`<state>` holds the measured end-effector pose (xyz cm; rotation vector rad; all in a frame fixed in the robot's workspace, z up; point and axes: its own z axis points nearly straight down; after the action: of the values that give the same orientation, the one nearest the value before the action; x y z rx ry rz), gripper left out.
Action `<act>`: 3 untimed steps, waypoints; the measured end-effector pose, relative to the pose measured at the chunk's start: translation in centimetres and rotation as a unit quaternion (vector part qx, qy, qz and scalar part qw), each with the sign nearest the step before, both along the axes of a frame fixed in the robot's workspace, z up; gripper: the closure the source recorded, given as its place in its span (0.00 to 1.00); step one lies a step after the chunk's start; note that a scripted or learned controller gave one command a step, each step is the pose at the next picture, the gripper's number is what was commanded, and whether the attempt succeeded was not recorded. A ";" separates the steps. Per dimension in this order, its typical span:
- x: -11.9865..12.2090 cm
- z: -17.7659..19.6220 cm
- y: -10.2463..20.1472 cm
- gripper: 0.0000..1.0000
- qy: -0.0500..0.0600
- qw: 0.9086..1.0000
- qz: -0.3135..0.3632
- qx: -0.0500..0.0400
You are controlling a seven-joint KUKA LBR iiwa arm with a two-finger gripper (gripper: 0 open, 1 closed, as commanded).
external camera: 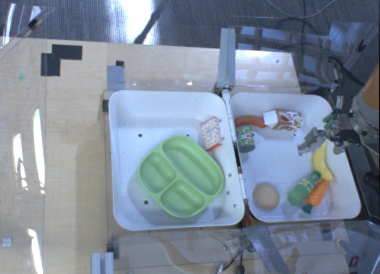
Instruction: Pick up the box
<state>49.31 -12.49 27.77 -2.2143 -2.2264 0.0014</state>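
A small red-and-white patterned box [209,133] stands in the left bin [148,104], leaning against its right wall beside the green divided plate [181,176]. A second white-and-brown packet [284,119] lies at the back of the right bin [279,166]. My gripper [324,143] hangs over the right bin's right side, just above the top end of a yellow banana [322,163]. Its fingers are spread open and hold nothing. The patterned box is far to the gripper's left, across the wall between the bins.
The right bin also holds an orange sausage-shaped piece [249,121], a small can [245,139], a tan ball [266,196], a green bottle [303,190] and a carrot [317,193]. A metal post [227,59] rises behind the bins' shared wall.
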 end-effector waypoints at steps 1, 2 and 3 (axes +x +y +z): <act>5.5 -2.3 4.8 0.00 0.000 0.998 0.069 0.000; 7.6 -9.6 7.9 0.00 0.001 0.996 0.092 0.000; 14.4 -9.5 11.1 0.00 -0.002 0.993 0.115 0.000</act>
<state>63.67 -1.41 18.25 -1.9445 -2.4685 -0.0016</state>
